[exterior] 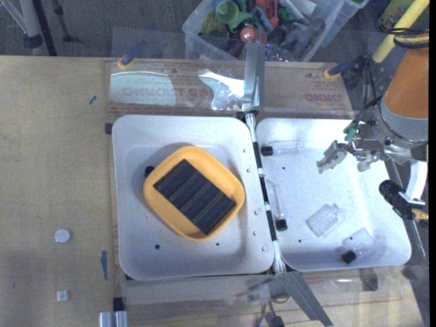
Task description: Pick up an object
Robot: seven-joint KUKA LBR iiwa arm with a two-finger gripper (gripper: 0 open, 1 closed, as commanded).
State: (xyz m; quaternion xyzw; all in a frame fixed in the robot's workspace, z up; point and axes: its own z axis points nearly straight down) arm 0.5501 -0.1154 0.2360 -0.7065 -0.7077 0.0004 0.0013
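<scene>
A yellow pad-like object with a black ridged top (pixel 193 192) lies tilted in the left bin (pixel 129 155). In the right bin (pixel 388 240) lie several clear plastic items: a small bottle (pixel 323 219), a piece with a black cap (pixel 354 245), a tube near the back wall (pixel 283 147), and another along the divider (pixel 273 206). My gripper (pixel 331 156) hangs over the back of the right bin, above and to the right of the back tube. It is open, with nothing between its fingers.
A clear tub of colourful toys (pixel 272 9) stands behind the bins. A cardboard sheet with crumpled foil (pixel 225 90) lies at the back edge. Cables and the arm's base crowd the right side. A small disc (pixel 62 236) rests on the bench at left.
</scene>
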